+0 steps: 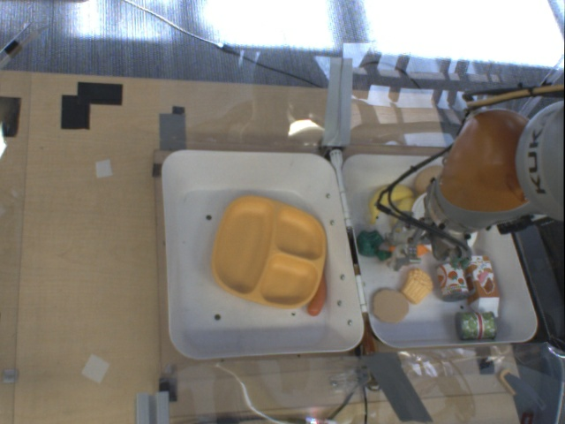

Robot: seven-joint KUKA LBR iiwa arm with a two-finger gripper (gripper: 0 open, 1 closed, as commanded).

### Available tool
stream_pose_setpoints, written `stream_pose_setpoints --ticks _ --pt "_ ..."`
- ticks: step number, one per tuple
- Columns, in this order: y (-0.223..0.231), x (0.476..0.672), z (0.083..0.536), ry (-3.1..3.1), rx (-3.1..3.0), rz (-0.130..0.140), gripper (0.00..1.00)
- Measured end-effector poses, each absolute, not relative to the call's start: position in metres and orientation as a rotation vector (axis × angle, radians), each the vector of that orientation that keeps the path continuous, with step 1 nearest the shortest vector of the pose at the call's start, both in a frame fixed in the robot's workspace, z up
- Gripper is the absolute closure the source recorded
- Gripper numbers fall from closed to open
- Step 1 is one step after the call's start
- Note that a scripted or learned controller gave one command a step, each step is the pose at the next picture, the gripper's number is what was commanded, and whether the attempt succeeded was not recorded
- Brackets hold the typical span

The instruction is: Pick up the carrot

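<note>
The carrot (316, 299) lies in the left bin (181, 263), touching the lower right edge of the yellow tray (265, 250) with 3 sections. The arm (490, 162) hangs over the right bin (521, 321), well apart from the carrot. Its pincer (415, 247) is low among the toys there, near a green thing (371, 243), but I cannot tell its state. In the same bin there are a banana (395, 200), a corn piece (417, 284), a round cookie (389, 306), 2 small cartons (465, 280) and a green can (477, 325).
</note>
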State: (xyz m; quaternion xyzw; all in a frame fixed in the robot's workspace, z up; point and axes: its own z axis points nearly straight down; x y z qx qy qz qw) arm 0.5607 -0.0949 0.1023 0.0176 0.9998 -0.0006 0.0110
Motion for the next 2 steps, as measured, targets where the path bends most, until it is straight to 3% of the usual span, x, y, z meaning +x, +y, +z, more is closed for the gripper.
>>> stream_pose_setpoints --ticks 1,2 --pt "-0.095 0.561 0.102 3.119 0.054 -0.002 0.0" --pt "-0.086 0.588 0.089 3.128 0.127 0.0 0.0"
